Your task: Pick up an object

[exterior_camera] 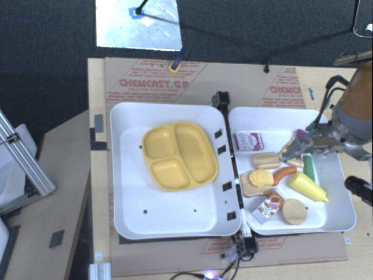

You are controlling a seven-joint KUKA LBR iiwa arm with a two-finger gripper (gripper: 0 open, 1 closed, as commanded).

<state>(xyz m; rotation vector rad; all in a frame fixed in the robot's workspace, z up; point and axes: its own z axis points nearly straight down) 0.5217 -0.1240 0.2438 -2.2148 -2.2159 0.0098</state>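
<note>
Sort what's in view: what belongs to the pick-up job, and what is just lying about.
Job: end effector; right bin with carton, bread roll, sausage, waffle, yellow bottle, juice box, round biscuit.
Lying about: yellow divided plate in left bin; metal sheet.

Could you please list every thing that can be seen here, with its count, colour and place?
bins: two, white, side by side on the bench.
divided plate: one, yellow, in the left bin.
small carton: one, white and dark red, right bin, far left part.
bun: one, tan, right bin, middle.
sausage: one, orange-red, beside the bun.
waffle piece: one, yellow, on a tan slice.
bottle: one, yellow, right bin.
green item: one, behind the bottle.
round disc: one, tan, near edge.
small packet: one, white and red, beside the disc.
gripper: one, grey, low over the right bin.
</note>
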